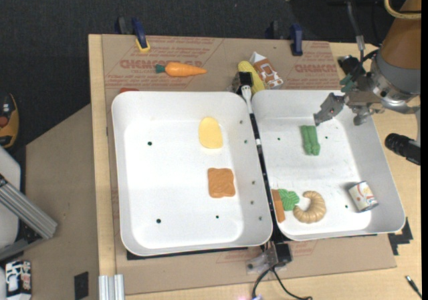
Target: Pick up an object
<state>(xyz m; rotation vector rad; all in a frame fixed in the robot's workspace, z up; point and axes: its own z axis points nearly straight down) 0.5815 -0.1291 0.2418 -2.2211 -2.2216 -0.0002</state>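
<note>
Hovering over the right bin (374, 225) near its far edge, my tool (341, 110) hangs just above the green piece (309, 139); its fingers look spread, though I cannot be sure at this angle. Nothing sits between them. The grasp is not yet made: descent, closing and lifting all remain.
</note>
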